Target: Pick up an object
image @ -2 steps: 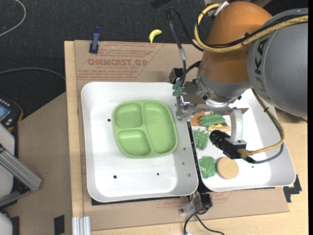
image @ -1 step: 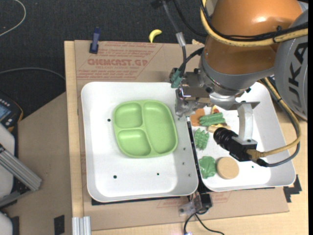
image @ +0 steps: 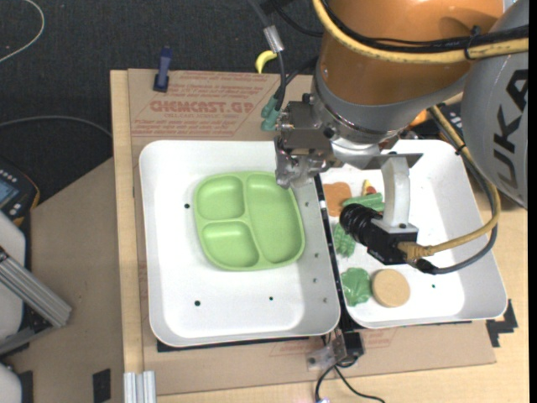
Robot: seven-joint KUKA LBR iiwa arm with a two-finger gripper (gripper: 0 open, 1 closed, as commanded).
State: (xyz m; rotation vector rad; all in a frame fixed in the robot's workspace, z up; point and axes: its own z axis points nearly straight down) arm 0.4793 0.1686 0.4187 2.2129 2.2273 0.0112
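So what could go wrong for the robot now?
1. The small pieces in the right bin are crowded: the round tan piece sits right beside a green piece, so a grab might catch two or knock one away.
2. The arm's black part hangs low over the pieces and might bump them.
3. The yellow cable loops over that bin and could snag.

A single fixed camera looks down at a slant from above the bench point(image: 201, 99), near enough that the left bin point(image: 168, 309) and the right bin point(image: 470, 292) take up most of the middle, while the arm point(image: 403, 49) looms large from the upper right.
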